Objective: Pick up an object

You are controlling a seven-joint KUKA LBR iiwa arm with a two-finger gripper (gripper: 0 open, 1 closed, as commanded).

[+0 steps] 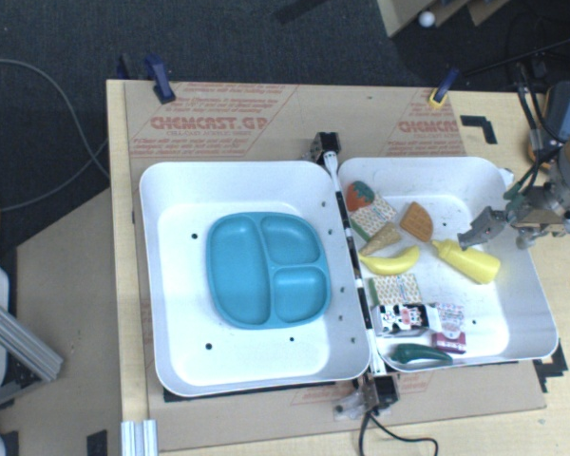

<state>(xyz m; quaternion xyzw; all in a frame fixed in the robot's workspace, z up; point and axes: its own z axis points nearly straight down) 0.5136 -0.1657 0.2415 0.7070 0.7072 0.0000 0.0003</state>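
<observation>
The right bin [522, 335] holds several small items. Among them are a yellow cylinder-shaped toy [467, 260], a banana [390, 261], a brown wedge [417, 221], a green and red piece [360, 196], printed cards [400, 302] and a dark green item [416, 354]. My gripper [505, 232] hangs over the right side of this bin, just above and right of the yellow toy. It is open, and nothing is between its fingers [481, 227].
A blue divided plate [267, 268] lies in the left bin [171, 207]. The two bins meet at a black-hinged ridge [347, 245]. The arm [560, 174] comes in over the right bin's far right rim. Clamps and cables sit on the bench around the bins.
</observation>
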